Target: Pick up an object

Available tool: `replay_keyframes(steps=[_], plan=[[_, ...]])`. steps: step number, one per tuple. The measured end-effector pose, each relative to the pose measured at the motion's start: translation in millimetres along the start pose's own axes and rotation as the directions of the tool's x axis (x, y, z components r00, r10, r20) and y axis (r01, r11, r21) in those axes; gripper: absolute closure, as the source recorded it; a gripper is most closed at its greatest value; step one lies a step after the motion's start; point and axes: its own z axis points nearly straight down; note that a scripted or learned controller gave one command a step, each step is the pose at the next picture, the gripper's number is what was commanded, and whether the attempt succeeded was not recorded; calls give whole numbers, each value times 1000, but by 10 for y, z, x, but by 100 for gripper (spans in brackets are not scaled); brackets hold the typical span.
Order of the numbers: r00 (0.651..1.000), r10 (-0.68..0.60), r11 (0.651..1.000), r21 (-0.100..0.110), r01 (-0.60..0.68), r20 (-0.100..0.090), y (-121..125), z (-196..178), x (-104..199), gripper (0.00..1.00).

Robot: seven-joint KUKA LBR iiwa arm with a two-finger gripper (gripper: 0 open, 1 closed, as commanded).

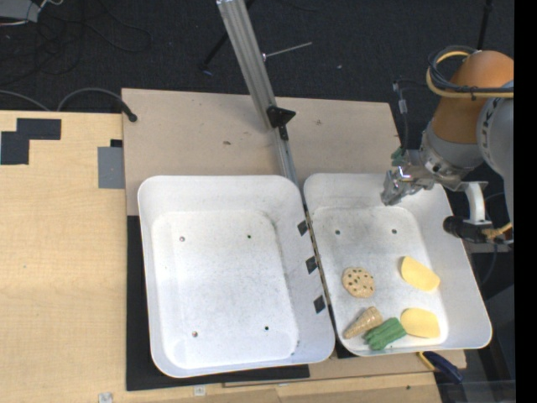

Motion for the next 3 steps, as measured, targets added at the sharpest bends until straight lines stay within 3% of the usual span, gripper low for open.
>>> replay_keyframes(steps=[2, 3], plan=[[1000, 1, 1000, -2, -1, 0, -74, -1105, -48, 100], [1000, -1, 1000, 7, 1, -4, -145, -967, 460, 100]])
